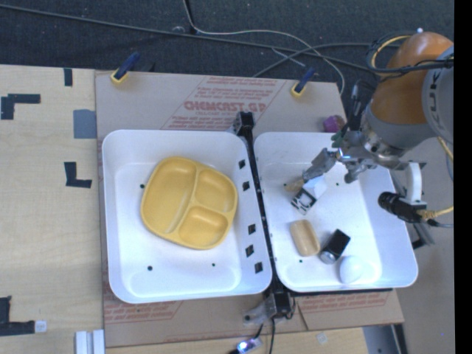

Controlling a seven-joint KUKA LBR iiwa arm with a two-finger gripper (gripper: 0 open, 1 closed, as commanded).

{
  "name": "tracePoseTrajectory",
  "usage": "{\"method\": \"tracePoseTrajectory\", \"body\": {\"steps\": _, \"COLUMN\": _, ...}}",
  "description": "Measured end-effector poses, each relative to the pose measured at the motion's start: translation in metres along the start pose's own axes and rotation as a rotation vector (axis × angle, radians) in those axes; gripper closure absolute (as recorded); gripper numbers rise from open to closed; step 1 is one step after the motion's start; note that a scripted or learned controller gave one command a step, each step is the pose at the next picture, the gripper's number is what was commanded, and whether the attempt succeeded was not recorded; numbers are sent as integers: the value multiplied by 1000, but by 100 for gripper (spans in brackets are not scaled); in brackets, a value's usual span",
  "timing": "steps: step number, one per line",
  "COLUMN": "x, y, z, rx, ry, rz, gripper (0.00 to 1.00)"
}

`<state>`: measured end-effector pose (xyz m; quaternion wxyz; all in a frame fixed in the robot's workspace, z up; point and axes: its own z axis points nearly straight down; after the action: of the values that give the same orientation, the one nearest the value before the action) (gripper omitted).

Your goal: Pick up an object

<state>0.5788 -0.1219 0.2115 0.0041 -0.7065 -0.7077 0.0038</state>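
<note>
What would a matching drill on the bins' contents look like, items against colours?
Items:
1. divided plate
2. block
3. ball
4. cylinder

Colours:
A. white
B. black
C. yellow
D. tan

Pairs: 1-C, 2-D, 3-A, 4-B. The plate lies in the left bin; the other three lie in the right bin.

A single fixed camera looks down from above the bench at a slant, far enough back to frame both white bins, the left bin (118, 220) and the right bin (383, 264), side by side. The arm (405, 87) enters from the right edge.
</note>
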Motion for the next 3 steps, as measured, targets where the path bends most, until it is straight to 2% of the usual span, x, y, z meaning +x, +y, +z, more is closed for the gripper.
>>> {"method": "tracePoseTrajectory", "body": {"steps": 1, "x": -2, "y": -9, "z": 52, "rx": 1, "ry": 0, "rz": 1, "gripper": 0}}
{"method": "tracePoseTrajectory", "body": {"steps": 2, "x": 9, "y": -13, "z": 111, "rx": 2, "ry": 1, "rz": 0, "gripper": 0}}
{"method": "tracePoseTrajectory", "body": {"steps": 3, "x": 9, "y": -12, "z": 102, "rx": 4, "ry": 2, "rz": -1, "gripper": 100}}
